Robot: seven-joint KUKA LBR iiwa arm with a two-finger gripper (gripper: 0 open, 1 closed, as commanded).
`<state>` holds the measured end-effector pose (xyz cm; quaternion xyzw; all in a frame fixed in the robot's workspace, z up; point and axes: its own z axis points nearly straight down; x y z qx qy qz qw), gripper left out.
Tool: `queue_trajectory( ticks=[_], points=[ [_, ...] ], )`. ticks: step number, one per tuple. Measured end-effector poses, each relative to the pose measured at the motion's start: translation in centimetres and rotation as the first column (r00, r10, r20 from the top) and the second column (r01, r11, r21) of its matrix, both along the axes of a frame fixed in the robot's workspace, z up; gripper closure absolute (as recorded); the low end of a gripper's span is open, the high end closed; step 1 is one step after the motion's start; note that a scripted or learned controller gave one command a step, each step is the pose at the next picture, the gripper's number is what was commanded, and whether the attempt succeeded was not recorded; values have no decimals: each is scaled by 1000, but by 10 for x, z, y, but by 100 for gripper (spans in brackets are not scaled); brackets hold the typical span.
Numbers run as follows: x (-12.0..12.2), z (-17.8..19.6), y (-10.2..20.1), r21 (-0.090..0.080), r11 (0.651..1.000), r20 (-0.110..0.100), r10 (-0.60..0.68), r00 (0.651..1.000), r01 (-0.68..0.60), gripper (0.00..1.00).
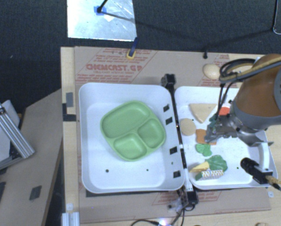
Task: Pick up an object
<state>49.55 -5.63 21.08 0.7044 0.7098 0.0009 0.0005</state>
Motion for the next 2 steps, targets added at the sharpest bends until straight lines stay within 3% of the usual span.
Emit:
queue_trajectory(
  ticks=[2],
  points=[
    [-4,-3,100,1,1000,-1,-1,1000,1,100]
  ],
)
